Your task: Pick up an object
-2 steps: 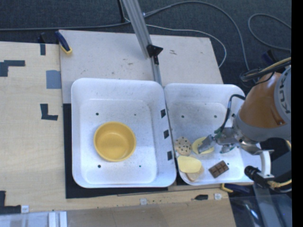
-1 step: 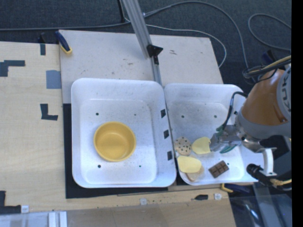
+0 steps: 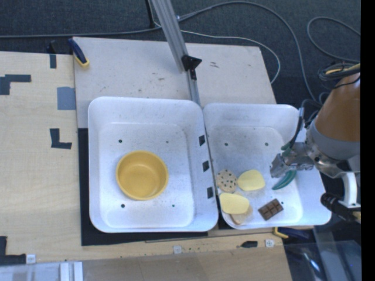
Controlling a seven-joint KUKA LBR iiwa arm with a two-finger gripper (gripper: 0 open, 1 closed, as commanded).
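White plastic marks both bins on the bench [image 3: 35,157]. In the left bin [image 3: 99,116] a yellow bowl [image 3: 142,174] sits upright toward the front left. The right bin [image 3: 234,113] holds a round speckled cookie [image 3: 227,181], a pale yellow piece [image 3: 251,180] just beside it, a larger yellow piece [image 3: 234,203] in front of them, and a brown chocolate square [image 3: 270,209] near the front right corner. The grey arm [image 3: 337,127] reaches in from the right, and its jaws [image 3: 281,170] hang over the right side of that bin, with a green curved object [image 3: 285,181] right at them; whether the jaws are clenched or released I cannot tell
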